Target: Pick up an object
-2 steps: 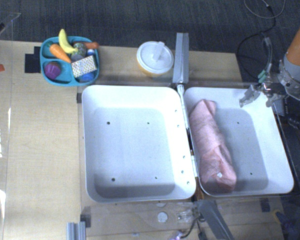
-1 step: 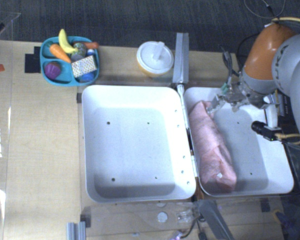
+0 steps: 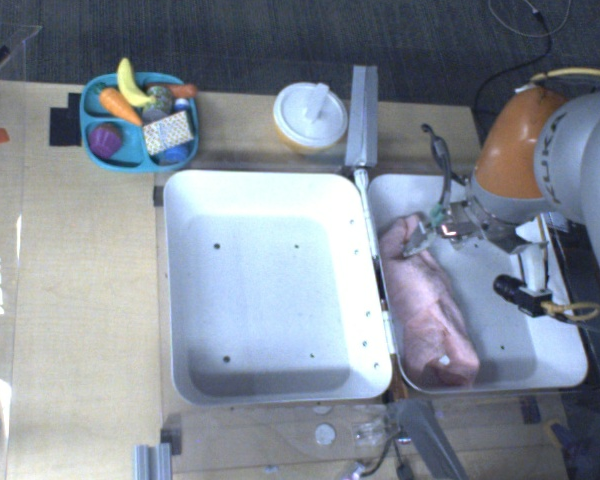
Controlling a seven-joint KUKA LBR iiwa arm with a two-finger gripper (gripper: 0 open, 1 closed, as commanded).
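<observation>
Camera view, slanted down on the bench, has the pink cloth as its main landmark: a rumpled, elongated bundle lying along the left wall of the right white bin, running from the bin's upper left toward its lower edge. The gripper sits at the cloth's upper end, low over the fabric and touching or nearly touching its folded top; whether its fingers are apart or closed on the cloth cannot be told from this angle. The grey arm with its orange band extends up and to the right of the cloth. Left of the cloth, across the shared divider, lies the left white bin. Up and left of the cloth, beyond the bins, stands a white lidded container, and farther left a blue tray of toy food with a banana and a carrot.
</observation>
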